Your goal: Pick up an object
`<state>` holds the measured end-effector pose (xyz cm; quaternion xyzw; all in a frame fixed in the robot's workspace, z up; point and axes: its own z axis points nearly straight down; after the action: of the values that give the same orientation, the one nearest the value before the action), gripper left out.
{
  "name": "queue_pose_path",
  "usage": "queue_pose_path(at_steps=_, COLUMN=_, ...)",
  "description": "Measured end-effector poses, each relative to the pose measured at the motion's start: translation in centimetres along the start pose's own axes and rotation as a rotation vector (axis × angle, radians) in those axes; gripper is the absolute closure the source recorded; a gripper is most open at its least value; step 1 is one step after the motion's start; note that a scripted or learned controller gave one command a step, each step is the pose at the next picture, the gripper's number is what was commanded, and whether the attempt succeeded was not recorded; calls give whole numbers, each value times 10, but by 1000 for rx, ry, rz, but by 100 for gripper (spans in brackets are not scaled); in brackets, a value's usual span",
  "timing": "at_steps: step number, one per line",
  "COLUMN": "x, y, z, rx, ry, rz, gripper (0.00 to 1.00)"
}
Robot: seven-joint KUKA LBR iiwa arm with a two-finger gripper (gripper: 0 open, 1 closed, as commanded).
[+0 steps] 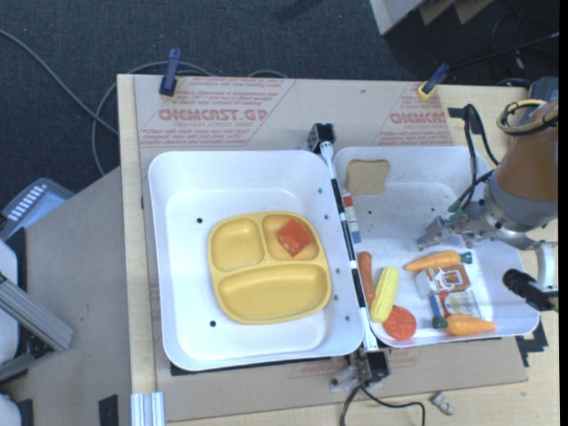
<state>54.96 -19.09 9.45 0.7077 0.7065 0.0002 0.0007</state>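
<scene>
Hovering my gripper (444, 231) low in the right bin (404, 169), just beyond the carrot (435, 260), I am lining up; grip state indiscernible.

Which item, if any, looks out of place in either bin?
The hot dog stands out: it lies along the divider between the two bins, against the right bin's left wall, not flat on the floor like the corn and tomato beside it.
</scene>
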Motion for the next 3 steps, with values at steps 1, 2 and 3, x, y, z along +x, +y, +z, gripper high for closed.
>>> queue_pose_path(at_steps=1, x=25, y=-54, z=10, rx=2, ry=1, rz=-1, gripper=0)
queue_pose_path(at_steps=2, x=24, y=-53, z=0, rx=-1, ry=0, rz=0, gripper=100)
queue_pose_path(at_steps=3, x=15, y=-34, z=-13, rx=0, ry=0, rz=-1, gripper=100)
